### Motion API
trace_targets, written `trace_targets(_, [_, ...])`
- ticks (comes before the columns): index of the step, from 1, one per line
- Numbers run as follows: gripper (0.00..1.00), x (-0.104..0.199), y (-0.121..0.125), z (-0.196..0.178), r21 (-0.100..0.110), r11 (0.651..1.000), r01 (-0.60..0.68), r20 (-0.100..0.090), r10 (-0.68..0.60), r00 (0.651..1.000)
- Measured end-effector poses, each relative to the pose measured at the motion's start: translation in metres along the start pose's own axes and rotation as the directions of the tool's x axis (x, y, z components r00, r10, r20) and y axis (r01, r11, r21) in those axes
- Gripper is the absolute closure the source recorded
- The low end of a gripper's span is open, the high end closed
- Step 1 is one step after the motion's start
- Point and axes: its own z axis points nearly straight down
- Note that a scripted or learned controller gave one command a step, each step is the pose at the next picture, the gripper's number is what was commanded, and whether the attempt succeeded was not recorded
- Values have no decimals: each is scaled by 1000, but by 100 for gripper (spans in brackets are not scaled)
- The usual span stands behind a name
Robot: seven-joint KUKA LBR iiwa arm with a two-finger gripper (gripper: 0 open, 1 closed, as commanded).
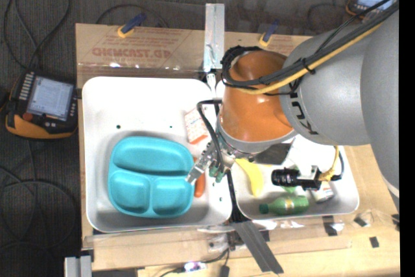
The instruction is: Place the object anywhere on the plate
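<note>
A small orange object, perhaps a carrot, sits in the left bin, just beside the right rim of the teal plate and close to the wall between the bins. The gripper hangs directly above its upper end. The wrist hides the grip, so I cannot tell whether the gripper is open, closed or holding the object. An orange and white packet lies near the plate's upper right corner. The bulky arm covers much of the right bin, where a banana and a green bottle lie.
</note>
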Motion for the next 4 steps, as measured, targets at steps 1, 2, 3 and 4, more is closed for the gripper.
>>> trace_targets(1, [100, 7, 53, -15, -2, 998, 70, 1, -70, 998])
trace_targets(2, [100, 46, 60, 5, -1, 933, 359, 0, -359, 933])
trace_targets(3, [100, 77, 101, -33, -1, 895, 445, 3, -445, 895])
trace_targets(4, [100, 11, 161, -46, -1, 901, 434, 3, -434, 901])
